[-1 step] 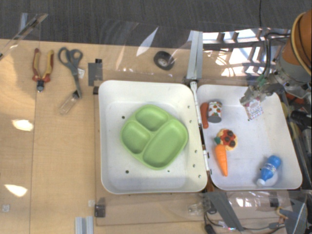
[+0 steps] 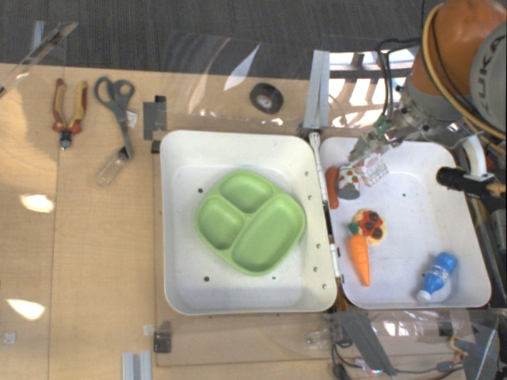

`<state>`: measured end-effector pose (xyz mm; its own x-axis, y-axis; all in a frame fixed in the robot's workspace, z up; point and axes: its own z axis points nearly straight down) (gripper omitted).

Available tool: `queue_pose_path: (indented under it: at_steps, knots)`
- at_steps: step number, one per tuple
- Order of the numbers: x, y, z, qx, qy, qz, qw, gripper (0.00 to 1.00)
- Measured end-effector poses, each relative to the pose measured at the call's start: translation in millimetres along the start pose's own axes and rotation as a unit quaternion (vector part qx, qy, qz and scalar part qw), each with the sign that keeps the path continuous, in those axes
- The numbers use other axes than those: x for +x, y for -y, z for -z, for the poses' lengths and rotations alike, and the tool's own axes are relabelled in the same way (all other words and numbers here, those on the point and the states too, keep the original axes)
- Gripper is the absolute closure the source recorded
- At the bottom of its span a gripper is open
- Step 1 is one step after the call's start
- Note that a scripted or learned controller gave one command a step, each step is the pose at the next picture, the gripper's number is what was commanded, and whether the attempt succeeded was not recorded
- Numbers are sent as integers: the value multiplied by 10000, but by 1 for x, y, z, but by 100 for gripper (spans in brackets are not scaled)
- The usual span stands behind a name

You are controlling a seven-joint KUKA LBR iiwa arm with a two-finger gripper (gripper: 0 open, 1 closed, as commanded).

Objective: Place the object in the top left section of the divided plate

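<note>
**Arm over the right bin, green plate in the left bin**

The green divided plate (image 2: 251, 222) lies in the middle of the left bin (image 2: 182, 283), turned at a slant, with two small sections toward the top and left and one large section toward the lower right. All three sections look bare.

The right bin (image 2: 467, 291) holds the loose things. A carrot (image 2: 360, 260) lies near its left wall, pointing down. Just above it, touching or nearly so, sits a small round toy with red and yellow bits, like a pizza slice (image 2: 368, 224). A red sausage (image 2: 332, 187) lies along the left wall, and next to it is a small grey and red piece (image 2: 348, 182) I cannot identify. A blue bottle (image 2: 436, 275) with a white base lies tilted near the lower right corner; any label on it is too small to read.

The arm (image 2: 463, 46) comes in from the upper right, its orange band large in the corner, with part of some lettering at the edge, not readable in full. The gripper (image 2: 371, 161) hangs over the upper left part of the right bin, close to the grey and red piece. How far its jaws stand apart, I cannot tell, nor whether it has hold of anything.

On the bench left of the bins lie pliers (image 2: 66, 111) with red handles, scissors (image 2: 119, 109), and a roll of black tape (image 2: 266, 97).
</note>
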<state>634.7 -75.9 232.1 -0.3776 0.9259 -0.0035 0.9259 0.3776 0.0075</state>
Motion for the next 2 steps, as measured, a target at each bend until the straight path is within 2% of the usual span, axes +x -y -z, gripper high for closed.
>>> queue_pose_path:
  at_steps: [1, 2]
  knots:
    - [78, -1, 13, 0, -7, 316, 9995, 100]
    - [150, -20, 12, 2, -11, 1238, 9923, 100]
